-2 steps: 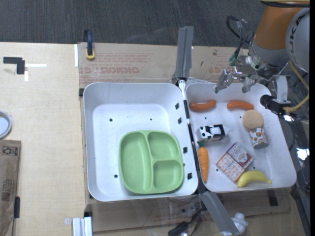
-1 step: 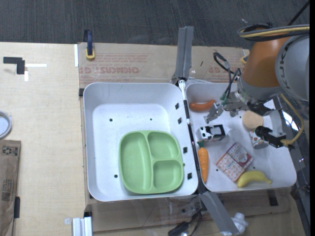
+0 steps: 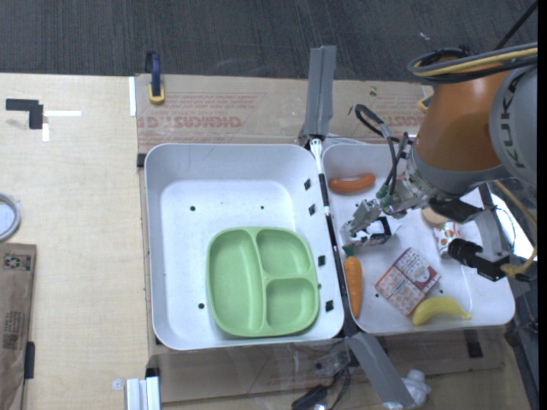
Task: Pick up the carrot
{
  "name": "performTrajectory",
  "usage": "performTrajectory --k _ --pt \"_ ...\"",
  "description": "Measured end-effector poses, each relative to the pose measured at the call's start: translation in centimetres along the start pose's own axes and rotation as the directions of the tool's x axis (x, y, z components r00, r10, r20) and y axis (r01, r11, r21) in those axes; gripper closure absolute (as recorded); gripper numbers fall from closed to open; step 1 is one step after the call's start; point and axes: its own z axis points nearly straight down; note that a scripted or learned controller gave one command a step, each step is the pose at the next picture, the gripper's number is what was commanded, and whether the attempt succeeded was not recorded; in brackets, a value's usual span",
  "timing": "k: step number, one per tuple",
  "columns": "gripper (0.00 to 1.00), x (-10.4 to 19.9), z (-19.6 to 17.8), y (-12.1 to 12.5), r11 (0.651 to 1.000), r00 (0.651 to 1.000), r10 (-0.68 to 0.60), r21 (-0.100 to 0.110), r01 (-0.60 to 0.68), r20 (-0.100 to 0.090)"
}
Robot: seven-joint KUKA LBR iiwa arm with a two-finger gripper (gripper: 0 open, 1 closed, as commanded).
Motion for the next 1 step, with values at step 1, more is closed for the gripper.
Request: performTrajectory --k 1 --pt "0.00 3.49 0.07 -4.25 0.965 0.965 0.262 0.002 -0.262 0.000"
